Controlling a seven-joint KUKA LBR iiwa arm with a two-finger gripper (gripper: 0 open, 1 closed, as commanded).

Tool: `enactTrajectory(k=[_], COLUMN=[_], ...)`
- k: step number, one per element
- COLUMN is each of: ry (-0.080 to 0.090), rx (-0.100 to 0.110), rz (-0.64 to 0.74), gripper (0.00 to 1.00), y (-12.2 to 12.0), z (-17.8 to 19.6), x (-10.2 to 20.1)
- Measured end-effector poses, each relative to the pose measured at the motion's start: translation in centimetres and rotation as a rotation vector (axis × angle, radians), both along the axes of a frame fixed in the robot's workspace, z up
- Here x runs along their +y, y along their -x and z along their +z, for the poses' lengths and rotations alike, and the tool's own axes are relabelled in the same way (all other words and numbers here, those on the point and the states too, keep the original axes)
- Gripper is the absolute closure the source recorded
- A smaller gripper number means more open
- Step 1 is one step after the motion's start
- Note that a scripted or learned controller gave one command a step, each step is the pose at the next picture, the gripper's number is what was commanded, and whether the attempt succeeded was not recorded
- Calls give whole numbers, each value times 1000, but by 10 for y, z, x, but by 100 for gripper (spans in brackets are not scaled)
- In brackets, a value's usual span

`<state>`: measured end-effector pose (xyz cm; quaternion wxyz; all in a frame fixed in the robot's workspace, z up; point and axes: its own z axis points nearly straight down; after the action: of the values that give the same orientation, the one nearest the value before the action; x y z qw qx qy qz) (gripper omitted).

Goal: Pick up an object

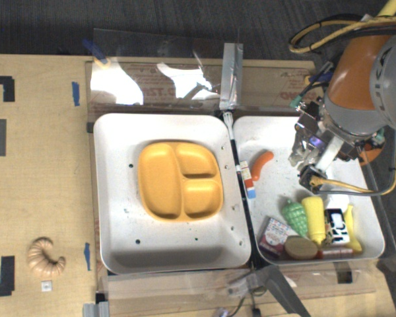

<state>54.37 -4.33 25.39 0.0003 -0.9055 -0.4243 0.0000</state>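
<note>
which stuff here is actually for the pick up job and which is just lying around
For the job:
- gripper
- orange carrot
- green toy
- yellow corn
- brown round piece
- right bin

Lying about:
- yellow divided plate in the left bin
- croissant toy on the bench

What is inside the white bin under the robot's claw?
The right bin holds an orange carrot-shaped toy near its left side and a pile in the front corner: a yellow toy, a green one, a brown one. Whatever lies beneath that pile is covered.
</note>
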Motion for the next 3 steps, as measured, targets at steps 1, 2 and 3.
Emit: enactTrajectory(k=[1, 2, 3], ry=[0, 0, -2], rx=[4, 6, 3], rz=[101, 161, 213], gripper=[100, 100, 100], y=[-44, -15, 39], z=[-37, -71, -70], x=[36, 13, 48])
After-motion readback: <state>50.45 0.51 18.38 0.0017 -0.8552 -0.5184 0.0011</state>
